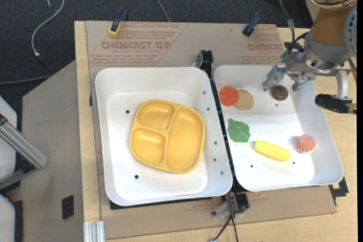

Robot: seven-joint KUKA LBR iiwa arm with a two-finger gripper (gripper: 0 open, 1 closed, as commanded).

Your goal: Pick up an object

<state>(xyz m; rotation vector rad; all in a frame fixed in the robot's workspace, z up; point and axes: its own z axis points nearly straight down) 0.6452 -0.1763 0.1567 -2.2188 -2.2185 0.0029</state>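
Observation:
My gripper (pixel 282 83) hangs over the far part of the right bin (pixel 323 170), its two fingers spread apart, so it is open. A small brown round piece (pixel 279 93) lies on the bin floor just below the gap between the fingertips; nothing is clamped between them. To its left sit an orange-red disc (pixel 228 96) and a tan round piece (pixel 245 100), touching each other. Nearer the front are a green leafy piece (pixel 239 131), a yellow corn cob (pixel 271 151) and a small pink piece (pixel 306 143).
The left bin (pixel 113 88) holds a yellow divided plate (pixel 168 135). A black clamp (pixel 205 59) sits at the far end of the seam between the bins. Blue clips (pixel 117 20) hold the cardboard's far edge.

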